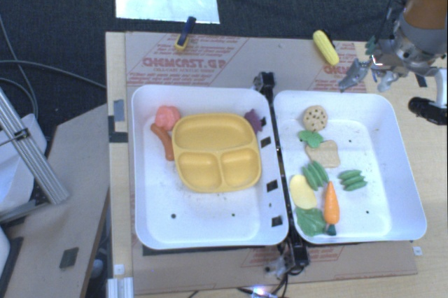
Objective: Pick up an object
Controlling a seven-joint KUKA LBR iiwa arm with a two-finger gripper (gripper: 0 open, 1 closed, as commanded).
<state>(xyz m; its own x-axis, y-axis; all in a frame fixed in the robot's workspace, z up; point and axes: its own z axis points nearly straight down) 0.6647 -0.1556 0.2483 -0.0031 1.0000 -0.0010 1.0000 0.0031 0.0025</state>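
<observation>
The hand (367, 74) is being held above the far rim of the right bin (402, 150), at the upper right of the camera view, beneath the orange band of the arm (427, 6). Whether its fingers are open or closed cannot be told, since they are seen only as small grey shapes; nothing is seen between them.

Below the hand, inside the right bin, several toy foods are lying. A round cookie (315, 118) is resting nearest to the hand, down and to its left. Further from the hand, a slice of toast (326, 154) is lying partly under a green leaf (312, 138). Beyond these, green pods (315, 173) and a second green bunch (352, 180) are lying apart. Farthest from the hand, a pale yellow piece (302, 192), an orange carrot (330, 203) and another leafy green (310, 221) are clustered together.

Just to the left of the hand, outside the bins, a yellow corn cob (325, 47) is lying on the bench (210, 59). Well to the hand's left, the left bin (143, 150) is holding a yellow divided tray (215, 152), with a pink piece (166, 117), an orange-red sausage (163, 142) and a purple piece (253, 121) beside it.
</observation>
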